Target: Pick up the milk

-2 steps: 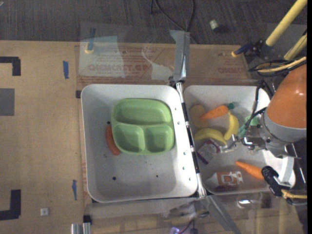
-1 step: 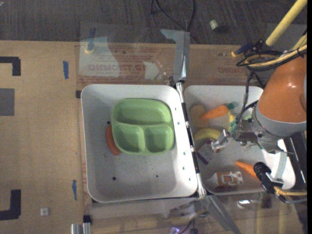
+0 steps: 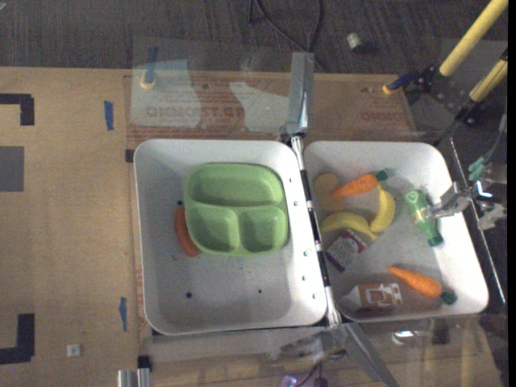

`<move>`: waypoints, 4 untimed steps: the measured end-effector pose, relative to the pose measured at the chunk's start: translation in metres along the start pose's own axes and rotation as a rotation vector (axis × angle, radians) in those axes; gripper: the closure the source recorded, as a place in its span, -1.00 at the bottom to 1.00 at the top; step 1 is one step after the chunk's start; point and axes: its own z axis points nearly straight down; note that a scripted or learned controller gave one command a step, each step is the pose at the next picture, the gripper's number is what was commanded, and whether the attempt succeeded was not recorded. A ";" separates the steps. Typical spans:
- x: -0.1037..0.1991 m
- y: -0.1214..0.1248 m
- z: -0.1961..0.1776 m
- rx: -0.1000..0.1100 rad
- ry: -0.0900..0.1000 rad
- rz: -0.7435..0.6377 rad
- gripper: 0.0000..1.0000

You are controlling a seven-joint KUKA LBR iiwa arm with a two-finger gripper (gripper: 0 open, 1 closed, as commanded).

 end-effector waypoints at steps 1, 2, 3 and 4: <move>0.062 -0.012 0.115 0.002 0.002 -0.172 -1.00; 0.103 0.056 0.030 0.000 0.000 -0.038 -1.00; 0.070 -0.014 0.115 0.004 0.001 0.019 -1.00; -0.045 0.027 0.049 0.000 0.000 0.129 -1.00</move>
